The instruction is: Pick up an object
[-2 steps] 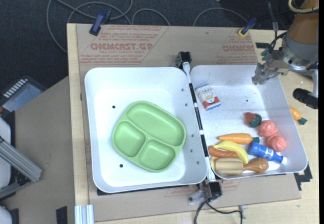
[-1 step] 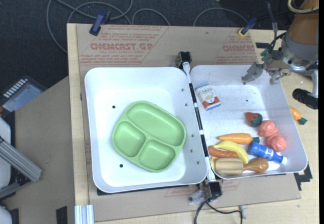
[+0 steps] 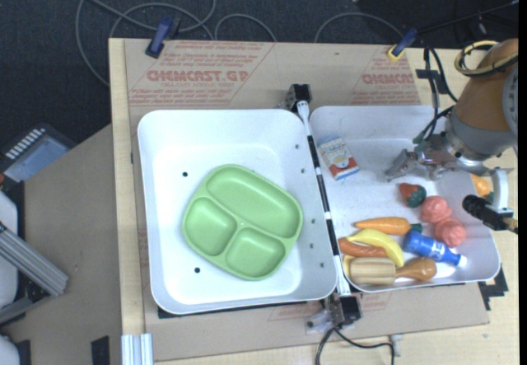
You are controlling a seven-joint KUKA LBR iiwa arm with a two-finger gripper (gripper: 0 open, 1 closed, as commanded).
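In the right bin point(image 3: 375, 120) you see the toy foods heaped at lower right of the frame: a strawberry point(image 3: 412, 192), two pink balls point(image 3: 435, 208), a carrot point(image 3: 384, 226), a banana point(image 3: 380, 245) and a blue bottle point(image 3: 430, 247). A small carton point(image 3: 338, 157) lies apart, upper left. The gripper point(image 3: 409, 164) hangs just above the strawberry, fingers spread, holding nothing. A green divided plate point(image 3: 240, 221) sits in the left bin point(image 3: 165, 141).

Bench point(image 3: 247, 75) bears left bin point(image 3: 156, 190) touching right bin point(image 3: 370, 120)
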